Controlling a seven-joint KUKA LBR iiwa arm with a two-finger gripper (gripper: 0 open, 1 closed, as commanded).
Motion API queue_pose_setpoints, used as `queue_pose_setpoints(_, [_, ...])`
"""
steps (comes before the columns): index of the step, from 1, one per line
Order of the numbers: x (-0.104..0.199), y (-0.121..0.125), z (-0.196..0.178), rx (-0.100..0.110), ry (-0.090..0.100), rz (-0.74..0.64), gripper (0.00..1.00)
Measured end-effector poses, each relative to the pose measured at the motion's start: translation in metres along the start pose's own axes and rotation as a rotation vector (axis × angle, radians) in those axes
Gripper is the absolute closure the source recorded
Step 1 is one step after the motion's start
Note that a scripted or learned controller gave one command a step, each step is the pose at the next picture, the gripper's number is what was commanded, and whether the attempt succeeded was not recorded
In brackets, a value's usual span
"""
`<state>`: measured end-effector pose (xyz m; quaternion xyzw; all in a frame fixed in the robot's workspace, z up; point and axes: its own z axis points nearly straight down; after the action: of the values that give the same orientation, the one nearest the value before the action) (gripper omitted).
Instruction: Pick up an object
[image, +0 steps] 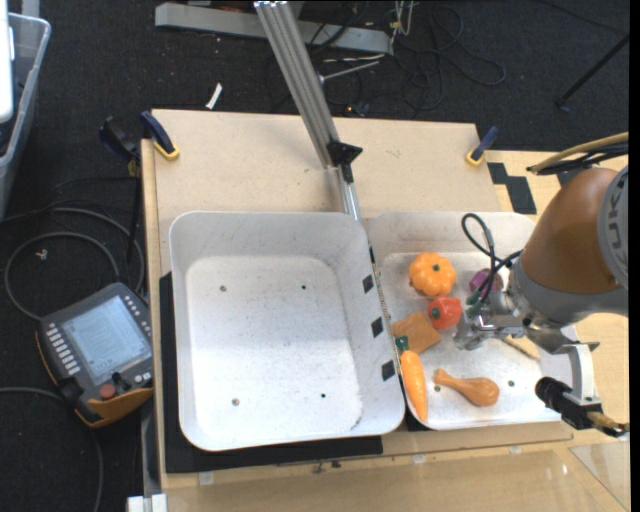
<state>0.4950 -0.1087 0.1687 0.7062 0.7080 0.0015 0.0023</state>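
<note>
The right bin (455, 420) holds several toy foods. An orange pumpkin (432, 273) lies toward the back, with a red tomato (445, 312) just in front of it. A flat orange piece (417, 331) sits beside the tomato. A carrot (412, 381) with a green top lies along the bin's left wall, and a tan drumstick (468, 386) rests near the front. A purple object (487, 281) peeks out by the wrist. My gripper (472, 331) hangs low just right of the tomato, above the drumstick, largely hidden by the arm (570, 250).
The left bin (190, 250) stands beside the right one. A metal camera pole (305, 85) slants across the bench's back. Blue-yellow clamps (160, 135) grip the bench's back corners. A teach pendant (95, 345) lies on the floor at left.
</note>
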Motion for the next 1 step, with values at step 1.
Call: queue_pose_setpoints(1, [-0.0059, 0.0013, -0.0619, -0.002, -0.001, 0.0, 1.0])
